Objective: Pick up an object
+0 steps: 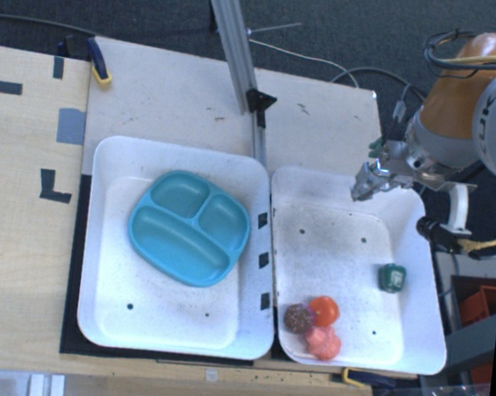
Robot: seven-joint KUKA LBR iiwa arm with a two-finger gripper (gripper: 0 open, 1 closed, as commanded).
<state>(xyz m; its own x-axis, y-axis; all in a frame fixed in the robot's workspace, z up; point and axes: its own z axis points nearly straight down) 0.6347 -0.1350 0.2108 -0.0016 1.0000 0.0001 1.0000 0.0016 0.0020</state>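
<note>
Nearest the lens: 3 small things clustered at the right bin's (425, 286) front edge, touching — pink lump (323, 344), red-orange ball (324, 311), dark brown ball (298, 317). Roundish all, no clear long axis or pointing. Green piece (392, 277) apart by the right wall. Gripper (363, 187) at the bin's back rim, cluster well down-frame of it, toward the front. Finger state: cannot tell. Blue divided plate (190, 228) in the left bin (98, 246).

Pale wooden bench (13, 209), dark floor (342, 16)
</note>
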